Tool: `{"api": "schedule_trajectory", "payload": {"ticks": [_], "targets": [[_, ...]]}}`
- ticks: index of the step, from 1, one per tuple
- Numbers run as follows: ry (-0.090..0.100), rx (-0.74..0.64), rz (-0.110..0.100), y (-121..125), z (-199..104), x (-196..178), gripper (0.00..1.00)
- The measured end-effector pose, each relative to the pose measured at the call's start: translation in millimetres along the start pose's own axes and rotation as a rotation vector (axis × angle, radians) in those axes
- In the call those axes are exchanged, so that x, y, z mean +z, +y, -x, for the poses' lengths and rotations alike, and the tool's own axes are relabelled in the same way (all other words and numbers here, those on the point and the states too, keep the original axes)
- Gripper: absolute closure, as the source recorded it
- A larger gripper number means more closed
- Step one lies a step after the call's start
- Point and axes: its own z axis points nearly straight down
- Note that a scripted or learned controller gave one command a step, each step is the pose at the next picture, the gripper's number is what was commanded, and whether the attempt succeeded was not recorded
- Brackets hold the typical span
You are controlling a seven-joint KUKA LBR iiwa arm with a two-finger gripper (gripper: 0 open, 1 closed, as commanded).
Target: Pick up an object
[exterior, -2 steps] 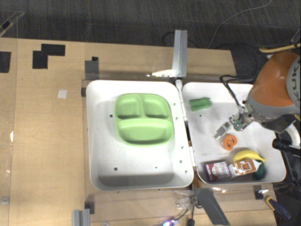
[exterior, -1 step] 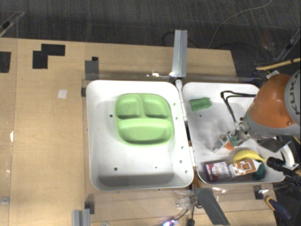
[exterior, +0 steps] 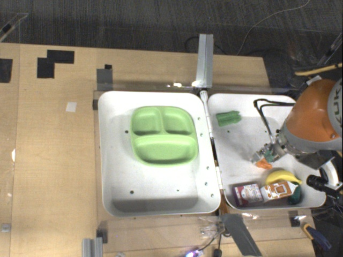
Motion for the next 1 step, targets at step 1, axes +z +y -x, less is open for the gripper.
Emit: {"api": "schedule_trajectory", "payload": {"ticks": [1], "targets": [[0.024, 0.18, -0.03, 42.0, -14.3, -113.7, 1.0]]}}
